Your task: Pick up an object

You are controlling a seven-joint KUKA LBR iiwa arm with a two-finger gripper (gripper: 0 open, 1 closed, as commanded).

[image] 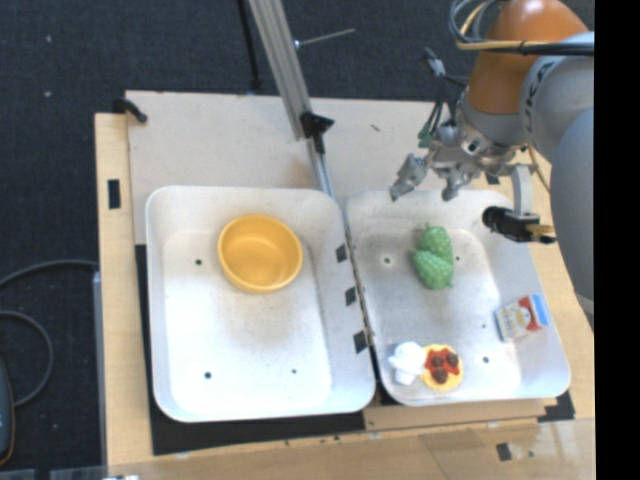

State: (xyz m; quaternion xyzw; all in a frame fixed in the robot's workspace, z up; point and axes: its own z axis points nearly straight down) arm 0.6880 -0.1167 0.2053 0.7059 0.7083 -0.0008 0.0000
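Green toy [434, 256] lies in the right bin [520, 368], near its middle, not yet lifted. End effector [428, 185] hangs above the bin's far rim, fingers spread wide and holding nothing; descent, grasp and lift all seem left to do

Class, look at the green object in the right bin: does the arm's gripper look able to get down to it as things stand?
Probably yes. The gripper, open, hangs above the right bin's far edge, close to the green object, which lies alone with nothing over it.
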